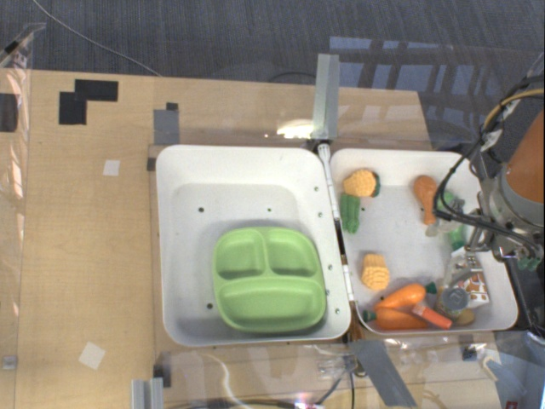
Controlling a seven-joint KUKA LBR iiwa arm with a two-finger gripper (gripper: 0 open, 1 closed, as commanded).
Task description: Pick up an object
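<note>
The right bin holds several toy foods. A yellow corn piece lies at the back left with a green vegetable just in front of it. An orange piece lies at the back, right of the middle. A second yellow piece sits lower down. Two orange carrots and a red-tipped piece are piled at the front edge. My gripper reaches down into the front right corner of this bin, just right of the carrot pile. Its tip sits among small items there, which it partly hides.
The left bin holds a green divided plate at its front. The arm's wrist and cables hang over the right bin's right side. A metal post stands behind the divide between the bins.
</note>
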